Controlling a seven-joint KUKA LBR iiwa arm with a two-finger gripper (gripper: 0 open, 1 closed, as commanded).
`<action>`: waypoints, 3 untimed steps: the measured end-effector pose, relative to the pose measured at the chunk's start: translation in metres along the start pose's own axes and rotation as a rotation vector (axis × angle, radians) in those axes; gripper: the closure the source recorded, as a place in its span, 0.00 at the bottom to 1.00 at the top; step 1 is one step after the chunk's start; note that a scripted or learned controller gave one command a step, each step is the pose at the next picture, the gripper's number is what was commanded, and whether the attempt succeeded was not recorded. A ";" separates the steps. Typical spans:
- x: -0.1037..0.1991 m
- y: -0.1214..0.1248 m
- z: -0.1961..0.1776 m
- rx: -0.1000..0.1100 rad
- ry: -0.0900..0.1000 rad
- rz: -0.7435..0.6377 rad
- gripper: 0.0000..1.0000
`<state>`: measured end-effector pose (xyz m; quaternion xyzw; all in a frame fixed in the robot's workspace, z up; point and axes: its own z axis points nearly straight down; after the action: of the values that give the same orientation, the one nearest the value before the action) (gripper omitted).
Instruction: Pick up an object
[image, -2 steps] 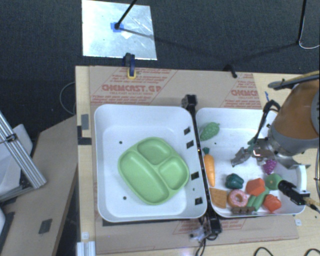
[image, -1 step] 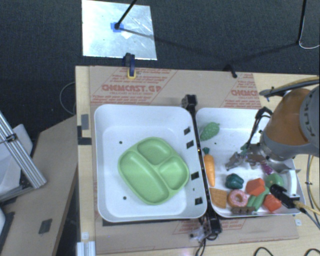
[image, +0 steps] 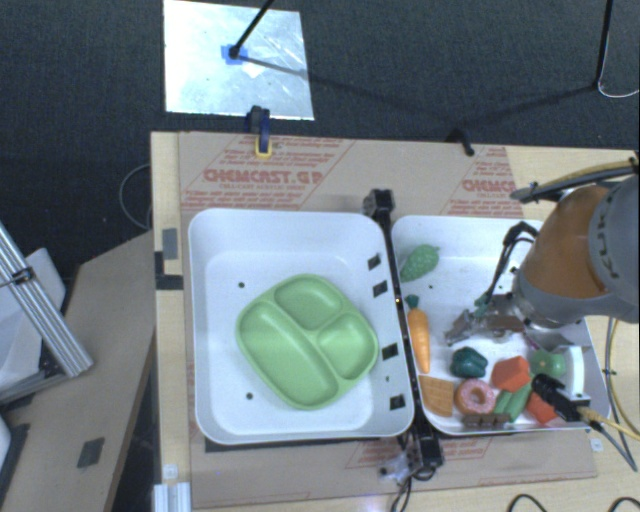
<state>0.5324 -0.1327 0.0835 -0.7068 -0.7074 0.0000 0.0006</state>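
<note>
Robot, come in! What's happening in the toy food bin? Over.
Tool low in right bin, nothing seen held. Dark green toy just below it. Carrot alongside, crowding.

The bench (image: 300, 165) is topped with a tan board printed in red lettering, and it bears two shallow white bins side by side. The left bin (image: 215, 300) sits toward nine o'clock from the board's middle, the right bin (image: 455, 268) toward three o'clock, their inner rims touching along a black clamp strip (image: 395, 300). At twelve o'clock on the board's far edge a blue and yellow clamp (image: 260, 132) grips the bench.
</note>
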 end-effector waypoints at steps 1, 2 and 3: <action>0.000 0.001 -0.012 -0.003 0.000 0.000 1.00; 0.004 0.003 -0.055 -0.005 -0.002 -0.003 1.00; 0.005 0.008 -0.099 -0.007 -0.002 -0.004 1.00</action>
<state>0.5401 -0.1281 0.1825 -0.7055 -0.7087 -0.0016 -0.0025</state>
